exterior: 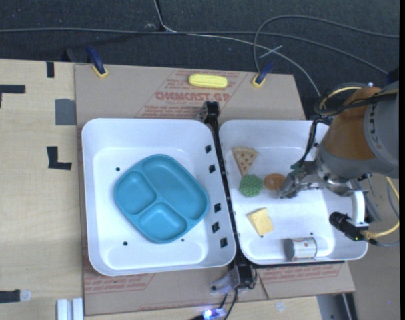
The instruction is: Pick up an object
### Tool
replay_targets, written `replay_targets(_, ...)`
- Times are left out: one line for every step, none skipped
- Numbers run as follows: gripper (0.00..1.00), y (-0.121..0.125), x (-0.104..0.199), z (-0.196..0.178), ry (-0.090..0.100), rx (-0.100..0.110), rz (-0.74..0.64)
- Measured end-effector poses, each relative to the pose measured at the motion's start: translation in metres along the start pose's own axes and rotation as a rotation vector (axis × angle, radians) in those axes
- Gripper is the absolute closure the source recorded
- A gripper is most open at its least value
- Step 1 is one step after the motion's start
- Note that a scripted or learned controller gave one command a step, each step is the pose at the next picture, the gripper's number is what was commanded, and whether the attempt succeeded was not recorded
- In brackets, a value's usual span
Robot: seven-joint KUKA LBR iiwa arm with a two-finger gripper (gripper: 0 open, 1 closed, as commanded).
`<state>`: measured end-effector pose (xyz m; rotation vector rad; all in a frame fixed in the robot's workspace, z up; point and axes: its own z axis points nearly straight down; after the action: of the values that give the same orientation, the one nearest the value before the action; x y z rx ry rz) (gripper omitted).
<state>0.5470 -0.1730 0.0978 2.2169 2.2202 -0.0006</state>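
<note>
A small orange-brown round object (274, 181) lies on the floor of the right bin (335, 133), just beside a green bumpy ball (251, 185) on its left. The gripper (289, 187) sits low over the bin floor right next to the orange-brown object, on its right side; whether it touches the object cannot be told, and the view is too dark and small there to say whether it is spread or pressed together. Above the ball lies a tan pizza-slice wedge (245, 159). Below it rests a yellow block (259, 221), and near the bin's lower edge a grey-and-white cylinder (300, 247) lies on its side. The grey arm (354, 145) with its orange band reaches in from the right. The left bin (95, 139) holds a blue compartment tray (161, 197). On the cardboard beyond the bins lies a yellow corn cob (207, 81)
</note>
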Motion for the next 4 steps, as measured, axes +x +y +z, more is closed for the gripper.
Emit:
replay_targets(1.00, 0.002, 0.001, -0.042, 0.003, 0.001, 0.000)
replay_targets(1.00, 0.013, 0.005, -0.098, 0.002, -0.002, -0.001)
replay_targets(1.00, 0.013, 0.005, -0.113, 0.003, 0.002, 0.000)
replay_targets(1.00, 0.003, 0.057, -0.119, 0.004, 0.004, -0.004)
